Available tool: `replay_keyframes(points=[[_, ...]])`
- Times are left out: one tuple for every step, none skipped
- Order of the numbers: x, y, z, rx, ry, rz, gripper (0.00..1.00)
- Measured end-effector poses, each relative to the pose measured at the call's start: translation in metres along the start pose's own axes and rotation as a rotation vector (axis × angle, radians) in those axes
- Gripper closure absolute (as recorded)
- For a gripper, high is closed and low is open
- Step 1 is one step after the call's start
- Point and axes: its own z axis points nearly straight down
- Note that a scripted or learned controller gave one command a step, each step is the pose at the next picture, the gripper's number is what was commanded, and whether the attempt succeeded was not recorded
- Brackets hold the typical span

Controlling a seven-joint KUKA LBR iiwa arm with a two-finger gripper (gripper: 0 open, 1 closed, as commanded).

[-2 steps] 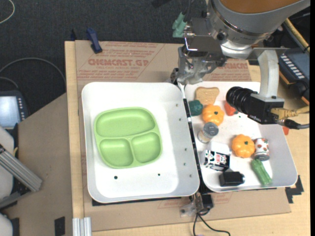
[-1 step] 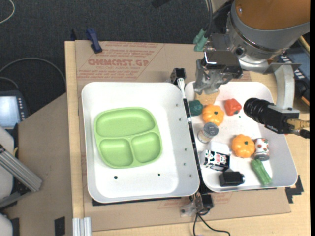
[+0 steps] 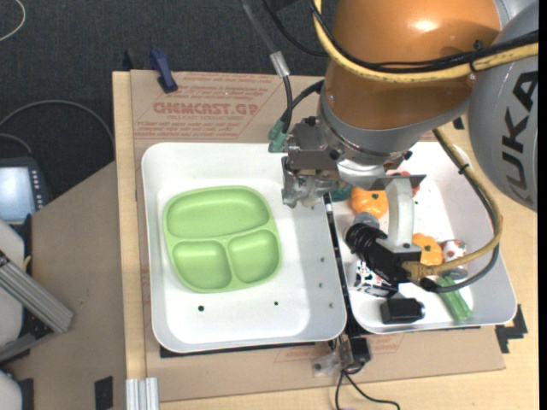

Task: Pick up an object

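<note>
Pincer state: you cannot tell. Clutter in right bin lies at 4 o'clock; nearest is orange toy.

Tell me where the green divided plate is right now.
The green divided plate lies flat in the left bin in the camera view, near its middle, left of the gripper and of the cluttered right bin.

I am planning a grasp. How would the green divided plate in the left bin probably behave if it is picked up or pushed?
The green divided plate looks like moulded plastic, so probably stiff and light. It lies flat and wide in the left bin, so it should slide, not roll or tip. Its low rounded rim may be hard to pinch.
</note>
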Motion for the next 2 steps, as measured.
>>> replay_keyframes(points=[[0.024, 0.001, 0.071, -0.001, 0.000, 0.001, 1.00], [-0.042, 0.002, -0.003, -0.020, 0.004, 0.010, 1.00]])
